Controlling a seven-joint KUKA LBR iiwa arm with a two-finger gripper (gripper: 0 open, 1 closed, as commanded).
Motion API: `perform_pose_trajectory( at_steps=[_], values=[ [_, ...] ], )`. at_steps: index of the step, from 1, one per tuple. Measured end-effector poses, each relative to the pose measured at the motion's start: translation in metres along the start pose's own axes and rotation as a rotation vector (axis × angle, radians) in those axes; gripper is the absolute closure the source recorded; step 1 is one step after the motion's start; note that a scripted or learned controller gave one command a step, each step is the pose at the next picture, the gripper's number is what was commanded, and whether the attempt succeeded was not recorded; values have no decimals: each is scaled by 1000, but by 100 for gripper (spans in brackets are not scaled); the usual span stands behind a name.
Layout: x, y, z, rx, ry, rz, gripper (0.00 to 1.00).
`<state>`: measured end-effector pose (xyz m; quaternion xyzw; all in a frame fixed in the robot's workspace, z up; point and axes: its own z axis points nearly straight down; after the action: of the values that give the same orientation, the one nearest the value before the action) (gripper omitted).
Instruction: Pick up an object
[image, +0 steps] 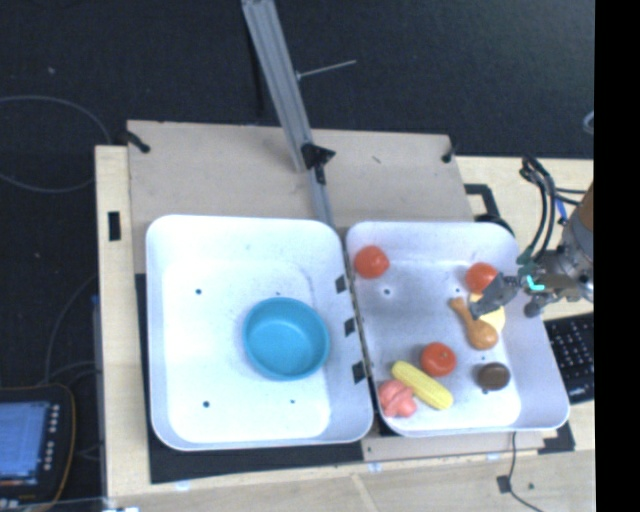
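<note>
The gripper (515, 293) hovers at the right bin's (420, 245) right edge, jaws spread apart with nothing between them. Just below lie a yellow piece (492, 318) and an orange drumstick-shaped toy (477, 326), beside a red tomato (481, 276).

A robotics lab: a plywood bench (250, 160) bearing two white bins (170, 300), loose cables (50, 140) on dark floor, a keyboard (572, 355), and a small monitor (30, 440).

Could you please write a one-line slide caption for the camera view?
Claw poised over the right bin of toy food; blue bowl sits alone in the left bin.
</note>
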<state>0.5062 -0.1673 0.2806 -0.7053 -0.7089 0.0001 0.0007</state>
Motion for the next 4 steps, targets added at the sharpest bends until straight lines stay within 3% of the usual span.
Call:
perform_pose_trajectory(
  at_steps=[1,4],
  values=[
    [0,1,-1,-3,-1,0,0],
    [-10,-1,147,-1,-2,6,0]
  ],
)
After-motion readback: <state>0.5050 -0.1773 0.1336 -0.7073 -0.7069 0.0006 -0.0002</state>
